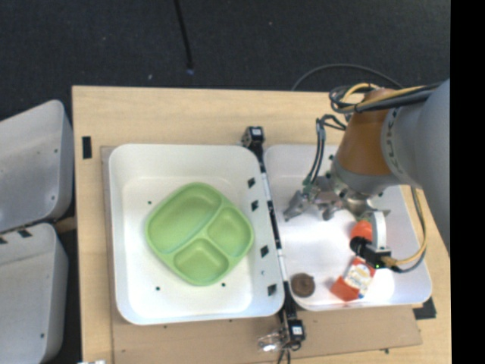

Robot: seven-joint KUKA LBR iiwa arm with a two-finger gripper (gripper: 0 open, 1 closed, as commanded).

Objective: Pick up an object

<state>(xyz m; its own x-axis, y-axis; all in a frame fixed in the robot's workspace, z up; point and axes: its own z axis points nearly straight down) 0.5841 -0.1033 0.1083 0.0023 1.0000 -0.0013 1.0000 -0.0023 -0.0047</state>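
Camera view: gripper (312, 203) near right bin (303, 160) left wall.

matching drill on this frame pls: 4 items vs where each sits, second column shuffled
Items
1. green divided plate
2. small brown round object
3. red and white packet
4. pincer

Places
A. right bin, near front rim, beside the divider
B. over the right bin's middle, above its floor
C. middle of the left bin
D. right bin, front right corner area

Pairs: 1-C, 2-A, 3-D, 4-B
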